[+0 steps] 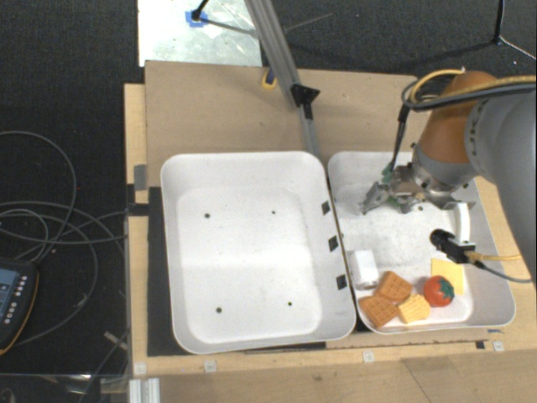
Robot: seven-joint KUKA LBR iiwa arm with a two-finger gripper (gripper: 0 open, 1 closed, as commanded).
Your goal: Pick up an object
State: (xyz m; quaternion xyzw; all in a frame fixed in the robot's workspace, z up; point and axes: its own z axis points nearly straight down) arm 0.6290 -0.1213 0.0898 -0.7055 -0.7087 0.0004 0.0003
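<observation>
Claw [379, 198]: hanging over the right shallow white plastic bin [495, 313]; finger state impossible to tell.
Advice: descending squarely over the round red toy tomato [438, 290], beyond the claw at the bin's near edge.

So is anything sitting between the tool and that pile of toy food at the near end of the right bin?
Nothing visible. The tool hangs over bare floor of the right bin; the white block, waffle pieces and tomato lie beyond open white bottom.
</observation>
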